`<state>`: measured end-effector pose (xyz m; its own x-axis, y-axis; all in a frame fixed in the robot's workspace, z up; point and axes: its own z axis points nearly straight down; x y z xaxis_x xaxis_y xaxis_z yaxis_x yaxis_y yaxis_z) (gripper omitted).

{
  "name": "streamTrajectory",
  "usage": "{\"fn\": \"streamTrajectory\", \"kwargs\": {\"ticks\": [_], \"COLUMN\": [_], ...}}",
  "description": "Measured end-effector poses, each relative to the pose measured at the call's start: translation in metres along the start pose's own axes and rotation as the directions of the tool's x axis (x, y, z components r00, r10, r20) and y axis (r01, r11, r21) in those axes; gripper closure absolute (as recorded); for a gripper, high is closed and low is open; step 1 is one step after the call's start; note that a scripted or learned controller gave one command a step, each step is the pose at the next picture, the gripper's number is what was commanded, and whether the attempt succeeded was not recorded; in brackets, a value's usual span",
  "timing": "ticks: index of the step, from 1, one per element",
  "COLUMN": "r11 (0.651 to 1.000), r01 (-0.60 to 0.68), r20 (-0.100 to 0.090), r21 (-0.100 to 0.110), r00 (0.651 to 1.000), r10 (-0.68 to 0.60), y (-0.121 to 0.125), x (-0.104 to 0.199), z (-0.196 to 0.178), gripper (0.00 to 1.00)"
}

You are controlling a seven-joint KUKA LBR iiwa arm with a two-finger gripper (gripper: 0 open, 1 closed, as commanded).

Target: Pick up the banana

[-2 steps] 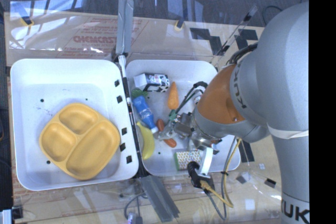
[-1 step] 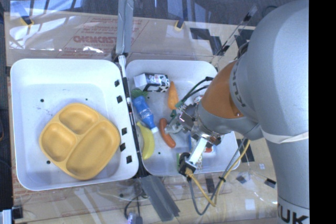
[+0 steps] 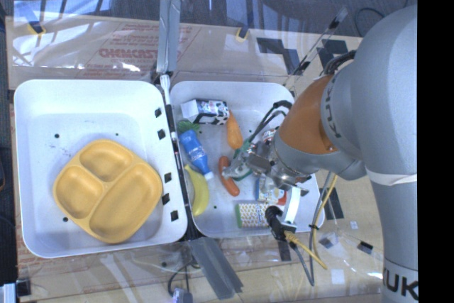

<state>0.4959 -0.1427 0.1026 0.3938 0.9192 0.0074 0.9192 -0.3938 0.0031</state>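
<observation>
The banana is yellow and lies lengthwise along the left wall of the right bin, its upper end touching a blue bottle. My gripper is down in the right bin's middle, to the right of the banana and apart from it, close over a small red-orange sausage-shaped item. The wrist and orange band cover the bin's right side.
The right bin also holds a carrot, a black-and-white carton, a green item and a patterned green box. A yellow divided plate lies in the left bin.
</observation>
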Motion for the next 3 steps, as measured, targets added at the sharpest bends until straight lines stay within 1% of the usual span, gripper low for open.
{"fn": "streamTrajectory", "kwargs": {"ticks": [1, 2, 3], "r11": [0.979, 0.978, 0.978], "r01": [0.202, 0.207, 0.207], "r20": [0.007, 0.006, 0.006], "r21": [0.005, 0.007, 0.007], "r00": [0.979, 0.978, 0.978], "r10": [-0.202, -0.207, -0.207], "y": [-0.037, -0.037, -0.0369], "x": [0.0384, 0.0392, 0.0393], "z": [0.0112, 0.0019, 0.0018], "gripper": [0.0, 1.0, 0.0]}}
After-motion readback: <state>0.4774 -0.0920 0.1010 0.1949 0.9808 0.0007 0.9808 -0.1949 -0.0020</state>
